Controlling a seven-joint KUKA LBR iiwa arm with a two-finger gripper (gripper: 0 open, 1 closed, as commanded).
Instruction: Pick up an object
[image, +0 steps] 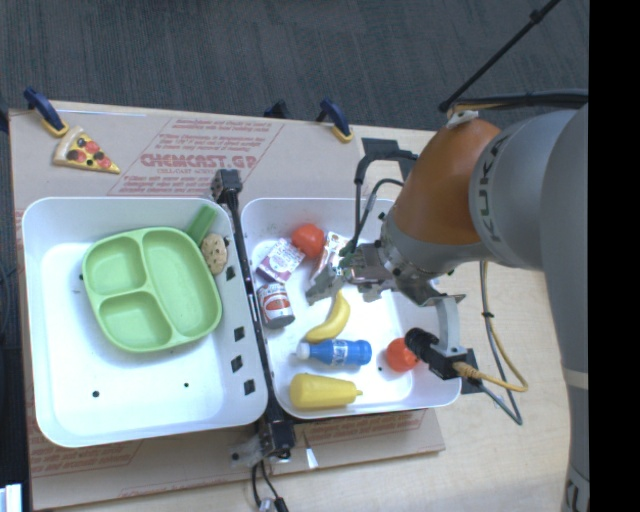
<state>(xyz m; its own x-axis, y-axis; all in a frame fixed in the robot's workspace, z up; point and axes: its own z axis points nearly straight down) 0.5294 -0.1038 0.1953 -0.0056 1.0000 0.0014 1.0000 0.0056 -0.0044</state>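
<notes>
In the right bin (432, 395) we find little room: a banana (332, 318), a blue bottle (338, 352), a yellow bottle (323, 392), a small can (275, 303), a packet (280, 262) and two red balls (308, 239) (400, 354) lie close together, and the arm (470, 190) covers its far right side. In the left bin (60, 400) we see open floor along the near edge and left side; a green divided plate (150, 288) and a cookie (213, 252) take the middle.
</notes>
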